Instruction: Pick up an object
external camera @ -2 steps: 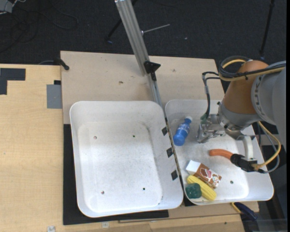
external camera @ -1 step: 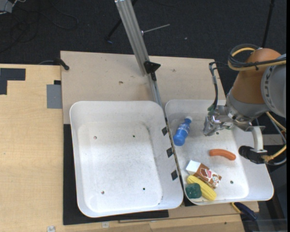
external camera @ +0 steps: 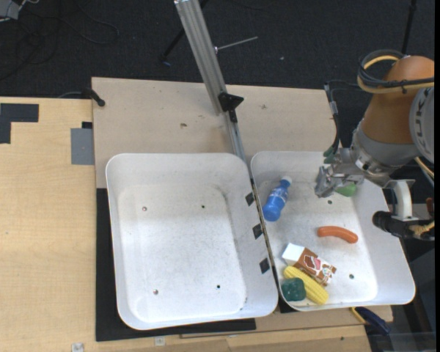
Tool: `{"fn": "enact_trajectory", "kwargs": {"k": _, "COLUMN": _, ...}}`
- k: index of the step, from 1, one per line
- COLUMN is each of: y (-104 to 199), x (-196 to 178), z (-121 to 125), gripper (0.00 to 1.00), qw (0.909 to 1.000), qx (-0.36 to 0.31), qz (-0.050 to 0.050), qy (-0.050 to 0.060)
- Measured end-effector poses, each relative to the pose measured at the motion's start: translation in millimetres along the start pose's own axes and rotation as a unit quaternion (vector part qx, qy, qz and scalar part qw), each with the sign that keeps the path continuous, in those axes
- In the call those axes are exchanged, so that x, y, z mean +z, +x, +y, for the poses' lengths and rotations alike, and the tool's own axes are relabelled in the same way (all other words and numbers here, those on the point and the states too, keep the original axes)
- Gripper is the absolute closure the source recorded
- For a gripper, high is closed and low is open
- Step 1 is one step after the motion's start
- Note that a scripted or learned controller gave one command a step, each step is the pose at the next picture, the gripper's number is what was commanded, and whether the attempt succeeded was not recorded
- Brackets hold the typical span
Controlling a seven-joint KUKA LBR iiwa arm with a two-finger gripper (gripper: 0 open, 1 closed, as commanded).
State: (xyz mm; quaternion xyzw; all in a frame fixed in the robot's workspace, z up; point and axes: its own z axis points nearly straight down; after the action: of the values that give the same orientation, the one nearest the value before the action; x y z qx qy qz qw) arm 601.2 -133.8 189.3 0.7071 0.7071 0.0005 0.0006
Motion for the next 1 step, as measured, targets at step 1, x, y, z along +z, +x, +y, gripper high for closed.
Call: {"fn": "enact_trajectory", "kwargs": {"k": 1, "y": -1.4, "x": -63.0, "z": 4.5, "gripper": 1.00, "qw": 1.0000, "qx": 0.000, "qz": 0.000, "qy": -0.001}}
